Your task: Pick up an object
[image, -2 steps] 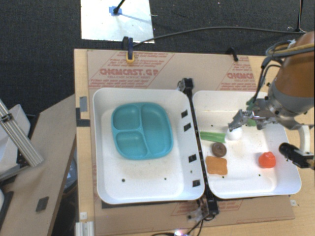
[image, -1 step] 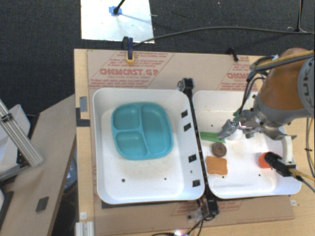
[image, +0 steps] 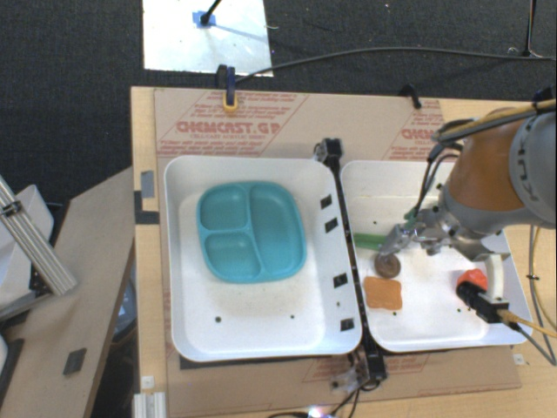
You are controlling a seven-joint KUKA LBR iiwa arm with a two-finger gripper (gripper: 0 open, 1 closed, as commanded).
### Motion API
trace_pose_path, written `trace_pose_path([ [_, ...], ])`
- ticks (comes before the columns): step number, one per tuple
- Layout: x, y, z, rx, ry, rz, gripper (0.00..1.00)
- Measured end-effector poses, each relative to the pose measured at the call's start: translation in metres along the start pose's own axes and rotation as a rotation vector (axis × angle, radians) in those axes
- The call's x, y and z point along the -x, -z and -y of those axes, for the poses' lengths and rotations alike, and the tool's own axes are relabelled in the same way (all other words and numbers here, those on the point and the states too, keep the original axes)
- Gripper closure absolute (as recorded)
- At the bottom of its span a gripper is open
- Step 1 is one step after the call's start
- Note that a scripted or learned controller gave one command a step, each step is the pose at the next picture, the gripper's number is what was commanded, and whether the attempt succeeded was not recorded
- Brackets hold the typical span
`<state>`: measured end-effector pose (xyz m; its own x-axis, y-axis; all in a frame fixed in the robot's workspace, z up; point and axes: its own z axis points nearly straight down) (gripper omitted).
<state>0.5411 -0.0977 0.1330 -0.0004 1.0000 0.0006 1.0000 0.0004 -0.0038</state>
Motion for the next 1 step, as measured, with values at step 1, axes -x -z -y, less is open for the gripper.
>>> trace_pose_path([
  [1, -0.0004, -0.0509, -0.0002, 0.003, 0.0, 0.0, 0.0],
])
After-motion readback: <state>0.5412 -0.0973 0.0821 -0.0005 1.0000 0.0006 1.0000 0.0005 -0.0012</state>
